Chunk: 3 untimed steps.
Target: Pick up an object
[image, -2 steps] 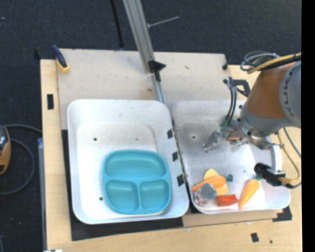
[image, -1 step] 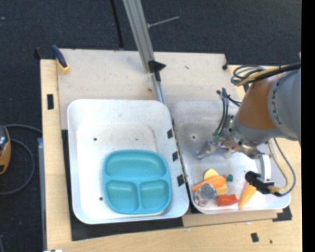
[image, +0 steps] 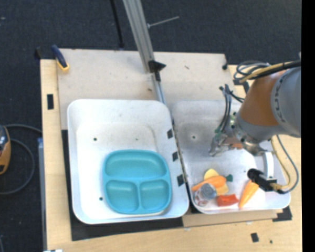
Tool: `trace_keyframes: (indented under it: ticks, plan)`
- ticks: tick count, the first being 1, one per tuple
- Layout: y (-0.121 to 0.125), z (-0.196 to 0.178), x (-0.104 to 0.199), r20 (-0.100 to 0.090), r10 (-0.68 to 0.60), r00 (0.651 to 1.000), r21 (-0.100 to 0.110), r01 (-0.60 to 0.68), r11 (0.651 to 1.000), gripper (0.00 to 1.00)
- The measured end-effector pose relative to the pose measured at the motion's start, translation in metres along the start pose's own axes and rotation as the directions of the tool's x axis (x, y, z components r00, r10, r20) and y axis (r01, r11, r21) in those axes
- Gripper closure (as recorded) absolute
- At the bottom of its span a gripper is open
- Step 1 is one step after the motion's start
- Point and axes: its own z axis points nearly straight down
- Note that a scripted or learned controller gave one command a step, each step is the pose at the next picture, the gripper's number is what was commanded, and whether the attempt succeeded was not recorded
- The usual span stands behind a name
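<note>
Claw low in the right bin, finger state unclear, no legible writing, toys nearby.

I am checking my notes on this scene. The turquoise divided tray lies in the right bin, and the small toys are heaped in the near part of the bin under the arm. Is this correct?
Not quite. The camera view shows the turquoise divided tray in the left bin, not the right one. The rest holds: the small toys are heaped in the near part of the right bin, under the arm.

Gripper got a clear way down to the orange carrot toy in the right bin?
Probably yes. The gripper hangs above bare bin floor, and the carrot toy lies just below it in the view, nothing lying on it.
</note>
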Motion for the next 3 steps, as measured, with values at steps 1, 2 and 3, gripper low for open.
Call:
trace_keyframes:
  ticks: [1, 2, 3]
  plan:
    - [0.007, -0.061, -0.006, 0.000, -0.006, 1.000, -0.002, 0.006, 1.000, 1.00]
    - [0.012, -0.125, -0.013, 0.001, -0.006, 1.000, -0.003, 0.006, 1.000, 1.00]
    - [0.013, -0.124, -0.013, 0.000, -0.007, 1.000, 0.003, 0.007, 1.000, 1.00]
